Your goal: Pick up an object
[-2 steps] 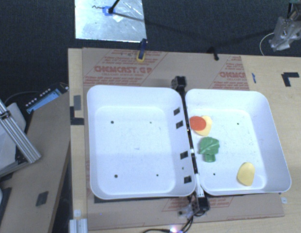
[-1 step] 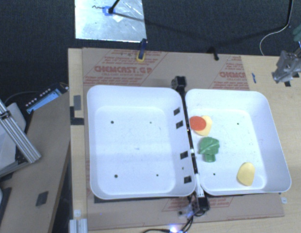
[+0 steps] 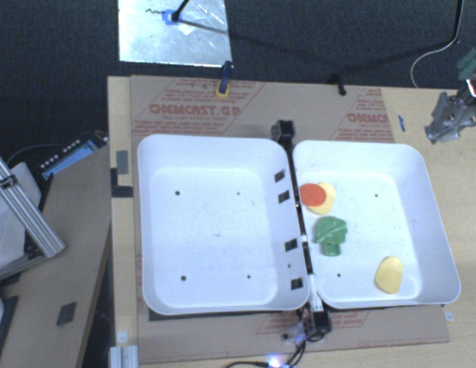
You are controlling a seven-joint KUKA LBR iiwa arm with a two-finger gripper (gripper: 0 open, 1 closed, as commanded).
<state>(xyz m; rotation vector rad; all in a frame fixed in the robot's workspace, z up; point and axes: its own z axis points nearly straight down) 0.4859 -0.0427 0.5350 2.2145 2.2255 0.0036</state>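
The bench (image 3: 84,228) is pale wood, with a printed cardboard sheet (image 3: 192,106) under two white bins; dark carpet (image 3: 54,44) lies beyond, with a shiny foil square (image 3: 174,21) on it. The gripper (image 3: 451,119) sits at the right edge, above the right bin's (image 3: 421,182) far corner, touching nothing; whether it is open or closed I cannot tell. The right bin holds three things: one red-and-yellow piece (image 3: 316,196) by the divider, one green piece (image 3: 330,234) just below, one yellow piece (image 3: 389,274) near the front. The left bin (image 3: 215,228) lies beside it.
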